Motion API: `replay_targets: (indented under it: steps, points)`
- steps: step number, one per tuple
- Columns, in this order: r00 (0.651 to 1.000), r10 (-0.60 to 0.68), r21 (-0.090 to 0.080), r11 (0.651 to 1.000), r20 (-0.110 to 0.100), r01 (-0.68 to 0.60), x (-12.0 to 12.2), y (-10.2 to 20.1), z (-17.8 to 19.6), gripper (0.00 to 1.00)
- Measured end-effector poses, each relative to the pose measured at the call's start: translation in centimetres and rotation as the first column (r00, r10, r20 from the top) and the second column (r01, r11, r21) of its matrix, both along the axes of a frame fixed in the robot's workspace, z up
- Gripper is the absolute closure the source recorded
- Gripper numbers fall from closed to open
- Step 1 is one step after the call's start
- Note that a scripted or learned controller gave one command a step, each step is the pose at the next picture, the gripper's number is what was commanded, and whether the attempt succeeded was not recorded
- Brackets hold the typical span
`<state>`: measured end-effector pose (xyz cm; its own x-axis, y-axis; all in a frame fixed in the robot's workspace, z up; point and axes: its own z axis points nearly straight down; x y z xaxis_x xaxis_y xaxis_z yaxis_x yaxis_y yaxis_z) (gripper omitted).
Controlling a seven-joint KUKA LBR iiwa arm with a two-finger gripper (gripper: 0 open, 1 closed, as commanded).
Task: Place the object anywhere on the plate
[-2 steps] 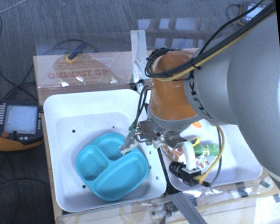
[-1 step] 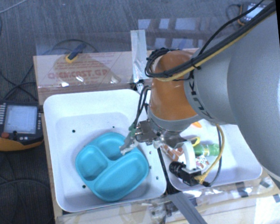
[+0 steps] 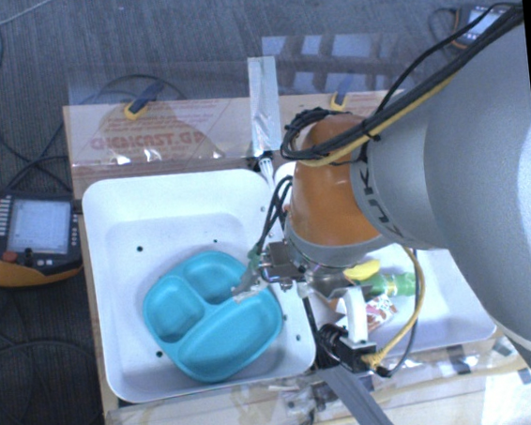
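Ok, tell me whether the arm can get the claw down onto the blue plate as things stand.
Probably yes. The claw already hangs at the right rim of the blue plate in the left bin, and the plate's compartments lie bare, so nothing seems to block it.

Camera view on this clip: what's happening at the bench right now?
The grey arm with the orange band reaches in over the divide between the two shallow white bins. Its tool sits at the right rim of the turquoise three-compartment plastic plate, which lies in the left bin. Whether the tool holds anything cannot be told. A yellow item, a green item and a red-and-white packet lie in the right bin, partly under the arm.
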<state>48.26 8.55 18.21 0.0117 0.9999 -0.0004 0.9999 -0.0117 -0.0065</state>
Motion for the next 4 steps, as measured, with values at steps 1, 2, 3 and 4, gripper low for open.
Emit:
replay_targets:
  steps: [1, 2, 3, 4]
  points:
    - [0.998, -0.067, -0.001, 0.998, 0.001, 0.067, 2.8, -0.7, 0.0, 0.0]
    - [0.992, 0.123, 0.001, 0.992, 0.028, -0.123, 5.3, 8.1, -8.9, 0.0]
    - [0.971, 0.24, -0.004, 0.971, 0.006, -0.24, 11.4, 8.3, 3.2, 0.0]
    - [0.97, 0.242, -0.008, 0.97, 0.002, -0.242, 11.3, 8.4, 4.0, 1.0]
